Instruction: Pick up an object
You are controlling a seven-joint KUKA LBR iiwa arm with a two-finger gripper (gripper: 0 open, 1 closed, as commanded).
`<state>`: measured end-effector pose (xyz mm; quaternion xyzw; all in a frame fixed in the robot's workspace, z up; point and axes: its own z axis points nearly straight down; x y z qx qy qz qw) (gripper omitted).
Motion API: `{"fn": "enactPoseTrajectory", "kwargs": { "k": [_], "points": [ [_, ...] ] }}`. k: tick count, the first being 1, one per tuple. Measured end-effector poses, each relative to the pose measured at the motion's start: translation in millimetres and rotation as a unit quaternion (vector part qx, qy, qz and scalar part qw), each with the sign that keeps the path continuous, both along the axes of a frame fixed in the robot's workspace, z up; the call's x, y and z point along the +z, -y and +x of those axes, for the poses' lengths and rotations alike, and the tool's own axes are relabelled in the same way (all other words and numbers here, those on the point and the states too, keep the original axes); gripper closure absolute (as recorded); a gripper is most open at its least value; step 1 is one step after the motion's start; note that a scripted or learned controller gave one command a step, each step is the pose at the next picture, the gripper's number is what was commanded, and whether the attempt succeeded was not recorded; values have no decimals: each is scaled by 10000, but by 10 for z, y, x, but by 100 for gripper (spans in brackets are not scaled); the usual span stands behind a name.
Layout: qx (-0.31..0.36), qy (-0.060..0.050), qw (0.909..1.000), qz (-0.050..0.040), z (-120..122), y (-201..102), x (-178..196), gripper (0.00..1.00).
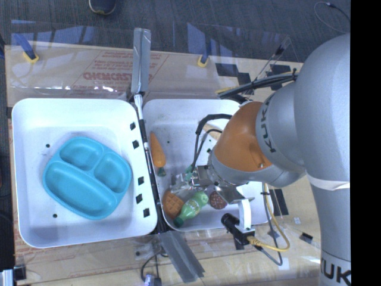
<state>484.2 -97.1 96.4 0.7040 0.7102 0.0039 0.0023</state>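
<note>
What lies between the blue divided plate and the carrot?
In the camera view, the two bins' adjoining white walls with their black clips lie between the blue plate and the carrot; no other object does.

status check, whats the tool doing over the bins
Tool low in right bin, grip state unreadable. Carrot, green bottle, waffle-like piece lie near it. Blue tray in left bin.

I see even overhead light, fairly bright; white bins (36,159) slightly washed out, soft shadows inside them. Glare streaks on the clear sheet (77,64) up top. Mild overall softness.
</note>
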Motion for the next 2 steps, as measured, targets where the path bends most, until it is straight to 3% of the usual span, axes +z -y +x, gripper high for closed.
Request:
{"fn": "enactPoseTrajectory", "kwargs": {
  "k": [1,2],
  "points": [
    [-5,-56,10000,-4,-34,8,-51,0],
    [-12,-76,10000,-14,1126,21,-53,0]
  ]
}}
